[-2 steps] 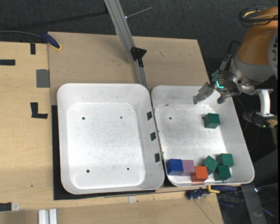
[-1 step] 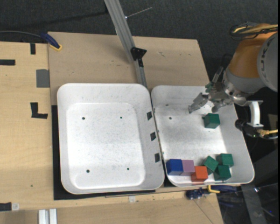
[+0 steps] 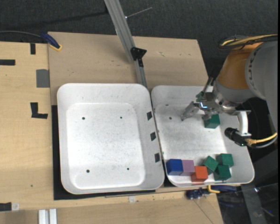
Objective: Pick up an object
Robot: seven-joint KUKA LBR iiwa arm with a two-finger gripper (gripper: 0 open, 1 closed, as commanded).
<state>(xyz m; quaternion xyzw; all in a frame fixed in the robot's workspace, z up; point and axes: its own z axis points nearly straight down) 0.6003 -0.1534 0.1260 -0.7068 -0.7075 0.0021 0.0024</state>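
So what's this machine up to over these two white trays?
A grey and orange robot arm reaches in from the right, with its gripper low over the right bin. A green block sits right beside it; whether it is gripped can't be told. Along that bin's near edge lie a blue block, a purple one, an orange one and three more green ones. The job is picking up one object.

No legible txt or labels anywhere (none on blocks).
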